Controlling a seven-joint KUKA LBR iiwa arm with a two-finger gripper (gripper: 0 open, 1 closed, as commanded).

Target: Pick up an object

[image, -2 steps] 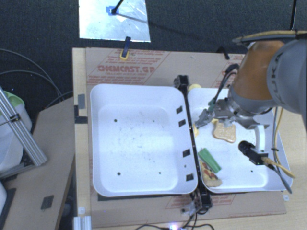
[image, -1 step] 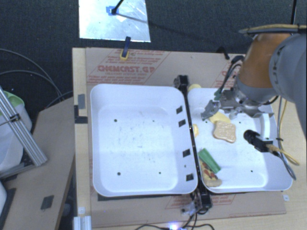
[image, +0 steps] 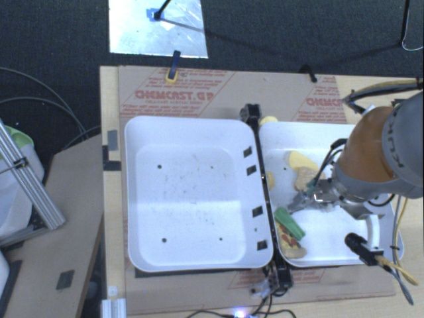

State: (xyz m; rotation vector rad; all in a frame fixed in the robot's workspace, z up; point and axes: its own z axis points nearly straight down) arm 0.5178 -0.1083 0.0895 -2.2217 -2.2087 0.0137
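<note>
Objects cluster in the right bin [image: 331, 134]: green block [image: 289, 222], yellow piece [image: 299, 159]. My pincer [image: 301, 201] hovers above them; grip state indeterminable.

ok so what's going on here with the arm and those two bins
A grey robot arm with an orange band reaches from the right into the right bin, trying to pick something up. Its gripper is low among the objects there: a yellow piece, a tan piece and a green object near the bin's left side. Nothing is visibly held. The left bin sits beside it.
</note>
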